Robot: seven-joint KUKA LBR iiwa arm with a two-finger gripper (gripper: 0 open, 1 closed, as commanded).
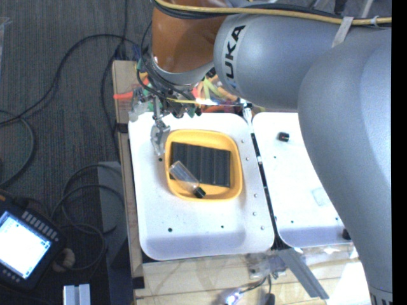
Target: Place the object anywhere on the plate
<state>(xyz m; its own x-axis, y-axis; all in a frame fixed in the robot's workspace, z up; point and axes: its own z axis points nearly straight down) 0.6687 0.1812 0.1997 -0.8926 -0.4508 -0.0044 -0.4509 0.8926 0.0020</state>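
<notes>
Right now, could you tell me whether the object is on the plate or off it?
On it. The object, clear with a black end, lies on the plate, at the near-left edge of its dark centre.

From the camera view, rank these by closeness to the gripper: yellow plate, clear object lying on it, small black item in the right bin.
1. yellow plate, just right of the gripper
2. clear object, on the plate's lower left
3. small black item, far across in the right bin

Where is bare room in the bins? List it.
Left bin: bare floor between the yellow plate and the near rim. Right bin: bare below the small black object. Crowded: the plate's near-left corner, holding a clear black-capped tube, beside the gripper.
</notes>
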